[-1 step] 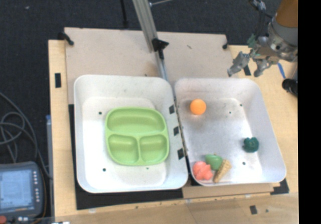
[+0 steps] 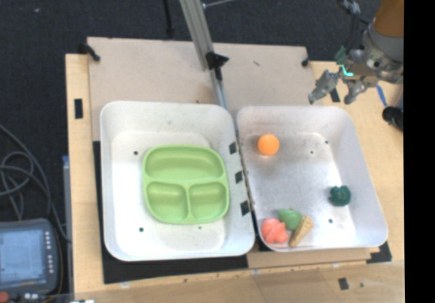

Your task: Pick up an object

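My gripper hangs above the far right rim of the right bin, fingers spread open with nothing between them. In that bin an orange ball lies near the far left. A dark green object rests by the right wall. At the near edge a pink object, a green object and a tan cone-like piece lie clustered together. All of them sit well below and apart from the gripper.
The left bin bears a light green divided tray. A slanted metal pole rises from the bench behind the divider between the bins. A screen device sits at the lower left.
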You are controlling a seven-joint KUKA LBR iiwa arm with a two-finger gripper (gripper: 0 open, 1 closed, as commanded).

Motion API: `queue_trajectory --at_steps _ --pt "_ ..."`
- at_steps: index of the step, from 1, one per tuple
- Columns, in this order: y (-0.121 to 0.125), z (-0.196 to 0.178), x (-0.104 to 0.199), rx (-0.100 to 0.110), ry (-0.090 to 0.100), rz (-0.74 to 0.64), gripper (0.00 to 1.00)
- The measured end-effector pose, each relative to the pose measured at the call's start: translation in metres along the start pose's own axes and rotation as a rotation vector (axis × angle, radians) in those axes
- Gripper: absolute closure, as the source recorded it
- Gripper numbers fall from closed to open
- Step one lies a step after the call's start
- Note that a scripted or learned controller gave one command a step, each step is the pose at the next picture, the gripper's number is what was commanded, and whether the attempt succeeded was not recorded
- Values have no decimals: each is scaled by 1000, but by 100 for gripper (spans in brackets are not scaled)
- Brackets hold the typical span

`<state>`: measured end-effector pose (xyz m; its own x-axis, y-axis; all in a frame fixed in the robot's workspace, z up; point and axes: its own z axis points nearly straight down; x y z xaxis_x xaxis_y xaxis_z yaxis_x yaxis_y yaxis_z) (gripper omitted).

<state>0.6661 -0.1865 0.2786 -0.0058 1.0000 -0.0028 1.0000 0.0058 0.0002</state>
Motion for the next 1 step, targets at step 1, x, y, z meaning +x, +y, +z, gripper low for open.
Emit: queue_trajectory --at_steps 1 --pt "-5 62 3 5 2 4 0"
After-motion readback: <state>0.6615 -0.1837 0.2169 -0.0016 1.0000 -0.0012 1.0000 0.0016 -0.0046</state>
